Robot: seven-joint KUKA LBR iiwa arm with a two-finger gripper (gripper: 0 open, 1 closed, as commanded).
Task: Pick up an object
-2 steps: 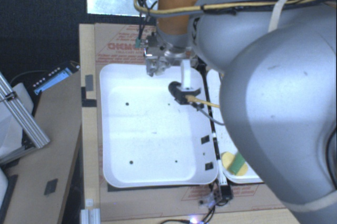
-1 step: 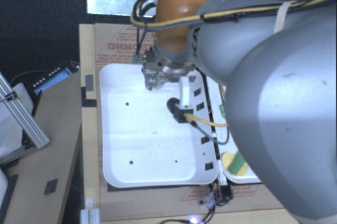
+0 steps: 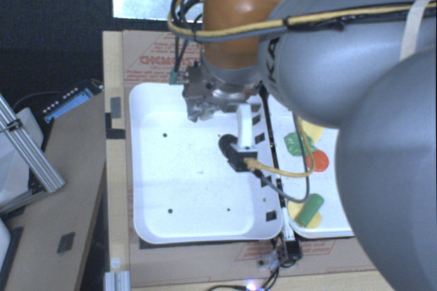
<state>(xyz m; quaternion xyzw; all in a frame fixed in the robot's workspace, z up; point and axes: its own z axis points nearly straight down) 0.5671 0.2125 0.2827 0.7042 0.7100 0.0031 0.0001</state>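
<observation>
White left bin [image 3: 147,146]: my gripper [image 3: 199,109] hangs over its far end; how open, or whether loaded, I cannot tell. Right bin [image 3: 321,232]: green cylinder [image 3: 308,209], orange round piece [image 3: 318,161]. Step, I judge: seeking. Next: cross over, centre above one item

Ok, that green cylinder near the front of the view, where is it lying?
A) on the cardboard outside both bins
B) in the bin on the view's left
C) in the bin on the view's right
C: the green cylinder lies inside the right-hand bin, close to its front rim and the divide between the bins, with an orange round piece further back in the same bin.
</observation>
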